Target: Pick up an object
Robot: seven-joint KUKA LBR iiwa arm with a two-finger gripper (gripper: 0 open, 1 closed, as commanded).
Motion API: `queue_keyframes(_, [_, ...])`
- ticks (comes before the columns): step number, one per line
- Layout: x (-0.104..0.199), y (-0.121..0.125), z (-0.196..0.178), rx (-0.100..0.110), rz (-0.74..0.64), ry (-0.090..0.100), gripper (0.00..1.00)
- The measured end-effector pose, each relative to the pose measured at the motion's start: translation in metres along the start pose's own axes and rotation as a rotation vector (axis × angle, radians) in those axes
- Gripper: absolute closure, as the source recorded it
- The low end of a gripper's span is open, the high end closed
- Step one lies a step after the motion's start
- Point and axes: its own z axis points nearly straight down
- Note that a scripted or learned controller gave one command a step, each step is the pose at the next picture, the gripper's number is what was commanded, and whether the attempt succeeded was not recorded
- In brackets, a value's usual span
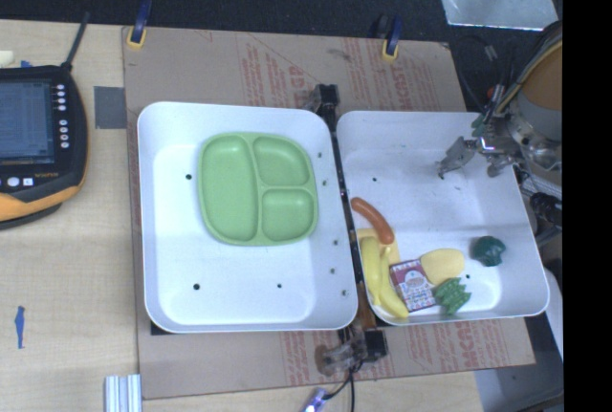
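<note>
Camera view: fingers [475, 157] spread open, holding nothing.

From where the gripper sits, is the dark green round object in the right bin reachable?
Probably yes. The dark green round object lies alone, nothing over it, with the gripper above the same bin.

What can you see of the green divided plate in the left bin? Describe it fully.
The green divided plate is pale green, looks like smooth plastic, and has rounded corners. Raised ridges split it into three compartments: one long one on the left, two smaller ones on the right. It lies flat, face up, slightly turned, in the upper middle of the left bin, resting on the bin's white floor. Nothing lies in it.
</note>
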Motion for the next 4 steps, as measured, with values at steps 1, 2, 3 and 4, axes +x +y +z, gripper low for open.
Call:
queue_keyframes(1, [0.039, -0.134, -0.017, 0.003, -0.002, 0.002, 0.0])
queue_keyframes(2, [0.065, -0.092, 0.056, 0.005, -0.004, 0.002, 0.0])
queue_keyframes(3, [-0.007, -0.088, -0.01, 0.0, 0.0, 0.0, 0.0])
queue_keyframes(4, [-0.006, -0.125, -0.058, 0.0, 0.0, 0.0, 0.0])
